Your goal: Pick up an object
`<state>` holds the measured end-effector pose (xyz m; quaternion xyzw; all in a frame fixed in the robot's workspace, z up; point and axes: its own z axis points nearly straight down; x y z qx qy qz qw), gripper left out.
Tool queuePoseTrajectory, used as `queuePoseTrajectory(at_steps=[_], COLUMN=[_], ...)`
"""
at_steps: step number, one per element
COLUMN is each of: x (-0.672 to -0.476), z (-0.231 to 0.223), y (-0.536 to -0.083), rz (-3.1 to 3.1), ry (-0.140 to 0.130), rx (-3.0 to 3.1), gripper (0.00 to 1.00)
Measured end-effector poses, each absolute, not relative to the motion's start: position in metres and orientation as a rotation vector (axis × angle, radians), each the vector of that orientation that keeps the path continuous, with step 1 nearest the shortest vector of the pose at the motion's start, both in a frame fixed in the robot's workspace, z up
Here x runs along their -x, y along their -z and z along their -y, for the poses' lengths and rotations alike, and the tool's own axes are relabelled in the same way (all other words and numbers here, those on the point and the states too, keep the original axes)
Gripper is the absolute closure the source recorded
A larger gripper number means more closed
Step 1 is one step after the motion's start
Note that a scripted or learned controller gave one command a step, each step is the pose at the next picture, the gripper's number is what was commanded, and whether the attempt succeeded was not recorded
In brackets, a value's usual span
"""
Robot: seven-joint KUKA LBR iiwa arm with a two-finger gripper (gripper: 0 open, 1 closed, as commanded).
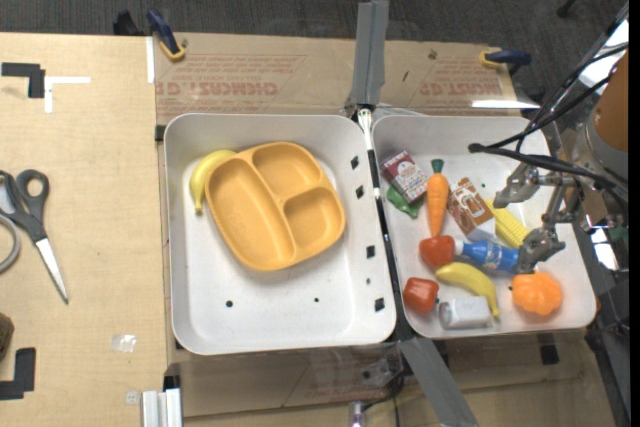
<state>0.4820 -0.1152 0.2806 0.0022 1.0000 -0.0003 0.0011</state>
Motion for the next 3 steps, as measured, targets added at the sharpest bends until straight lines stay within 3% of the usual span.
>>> queuePoseTrajectory(at_steps=[1,2,3], x=[-0.562,-0.55,-0.583], z=[0.108,0.095,0.092], y=[-0.188,-0.092,-0.094], rz=[-3.138,-3.139,-3.135], ry=[0.001,0.001,0.003], rx=[-0.078,-0.019,0.036], gripper=[0.0,0.0,0.0])
